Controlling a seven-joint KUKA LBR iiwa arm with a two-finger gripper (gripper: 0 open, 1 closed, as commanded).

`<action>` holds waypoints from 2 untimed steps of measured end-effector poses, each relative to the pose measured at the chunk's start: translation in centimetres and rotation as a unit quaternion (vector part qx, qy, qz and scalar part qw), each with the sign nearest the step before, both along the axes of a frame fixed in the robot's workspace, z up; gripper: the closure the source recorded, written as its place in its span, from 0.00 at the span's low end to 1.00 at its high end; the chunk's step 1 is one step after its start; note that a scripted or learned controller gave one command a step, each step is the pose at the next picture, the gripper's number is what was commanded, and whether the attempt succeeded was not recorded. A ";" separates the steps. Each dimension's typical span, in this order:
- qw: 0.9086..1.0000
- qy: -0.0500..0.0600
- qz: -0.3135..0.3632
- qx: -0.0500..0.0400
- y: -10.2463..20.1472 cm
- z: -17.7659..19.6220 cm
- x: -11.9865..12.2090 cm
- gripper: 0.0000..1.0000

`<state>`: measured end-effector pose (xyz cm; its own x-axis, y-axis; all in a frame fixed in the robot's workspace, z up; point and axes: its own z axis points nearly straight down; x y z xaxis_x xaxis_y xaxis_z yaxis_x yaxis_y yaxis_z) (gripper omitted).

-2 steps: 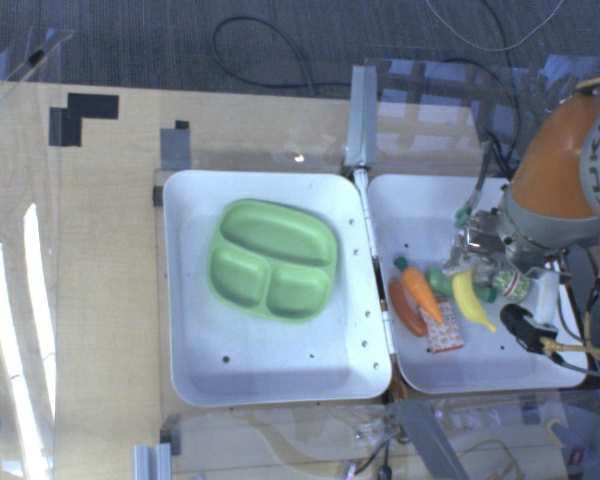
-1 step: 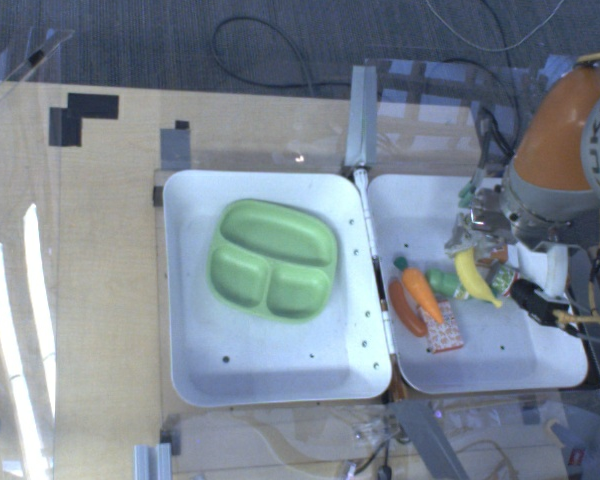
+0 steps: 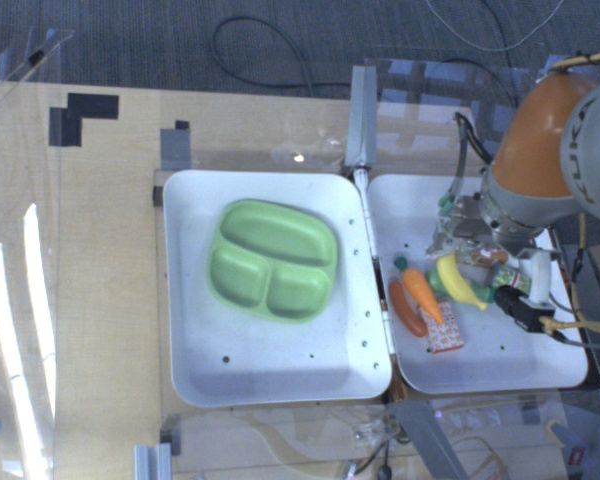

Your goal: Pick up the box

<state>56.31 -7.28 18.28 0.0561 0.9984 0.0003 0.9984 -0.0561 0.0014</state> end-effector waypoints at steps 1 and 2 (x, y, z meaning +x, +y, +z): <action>0.991 0.001 -0.131 0.000 -4.4 -0.8 3.7 1.00; 0.993 0.001 -0.120 0.000 -1.6 -0.5 -5.6 1.00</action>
